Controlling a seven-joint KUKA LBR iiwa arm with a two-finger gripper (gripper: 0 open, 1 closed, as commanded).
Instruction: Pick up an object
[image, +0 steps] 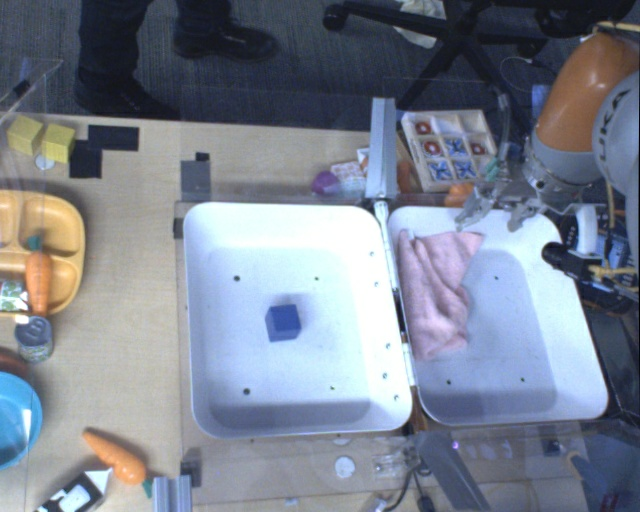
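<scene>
Two shallow white bins sit side by side on the bench. In the left bin a small blue cube rests alone on the floor, a little left of the middle, well apart from every wall. In the right bin a pink cloth lies crumpled along the left side, running from the far left corner toward the middle of the bin, its left edge just beside the divider between the bins. The arm enters from the right, its orange band above the grey wrist, and the gripper hangs over the far edge of the right bin, just right of the cloth's far end. Its two fingers are spread apart with nothing between them. The cube is well apart from the gripper, across the divider. Beyond the bins, a box with red and blue patterned tiles lies on the bench near the gripper. At the far left stand a yellow divided tray holding a carrot, and another carrot lies near the front edge.
</scene>
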